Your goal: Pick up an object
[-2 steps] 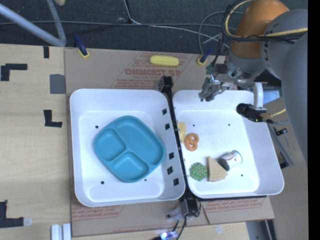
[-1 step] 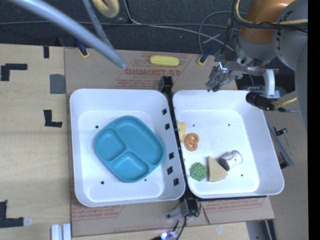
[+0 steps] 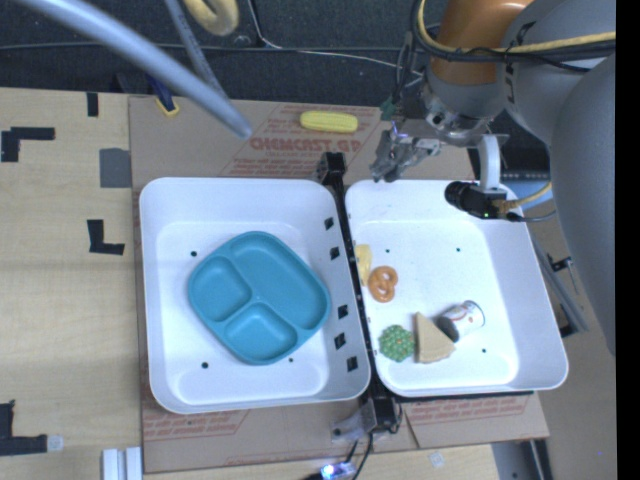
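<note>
Two shallow white bins sit side by side on the counter (image 3: 60, 268). Left bin (image 3: 165, 208) holds a blue divided tray (image 3: 258, 296) at its centre. Right bin (image 3: 520, 308) holds a pretzel (image 3: 383, 284), a green round object (image 3: 396, 343), a tan wedge (image 3: 432, 340) and a small can (image 3: 463, 317), grouped near its front-left area. Pincer (image 3: 392, 160) hangs above the right bin's rear-left corner, holding nothing; whether it is open or closed cannot be determined. A yellow object (image 3: 329, 121) lies on the counter behind the bins.

Tray (image 3: 258, 296) in left bin (image 3: 165, 218) (food right)
</note>
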Tool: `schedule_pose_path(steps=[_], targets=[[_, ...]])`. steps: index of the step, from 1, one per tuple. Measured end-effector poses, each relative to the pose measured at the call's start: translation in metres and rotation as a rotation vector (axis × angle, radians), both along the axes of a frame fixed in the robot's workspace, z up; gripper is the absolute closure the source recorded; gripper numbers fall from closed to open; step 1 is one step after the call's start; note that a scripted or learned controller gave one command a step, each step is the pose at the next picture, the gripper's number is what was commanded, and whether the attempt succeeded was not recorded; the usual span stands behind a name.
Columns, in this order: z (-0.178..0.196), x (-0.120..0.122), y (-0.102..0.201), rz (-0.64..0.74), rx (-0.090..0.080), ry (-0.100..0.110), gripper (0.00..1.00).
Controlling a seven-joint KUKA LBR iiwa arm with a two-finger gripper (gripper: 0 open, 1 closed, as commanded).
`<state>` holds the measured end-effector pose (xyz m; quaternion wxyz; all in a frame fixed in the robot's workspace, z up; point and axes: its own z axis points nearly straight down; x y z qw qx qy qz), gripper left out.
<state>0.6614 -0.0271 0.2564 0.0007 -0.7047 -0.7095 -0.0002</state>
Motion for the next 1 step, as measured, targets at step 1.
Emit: schedule_pose_path(steps=[1], targets=[[0.0001,0.0029,0.0583,-0.001,-0.001,0.000,1.00]])
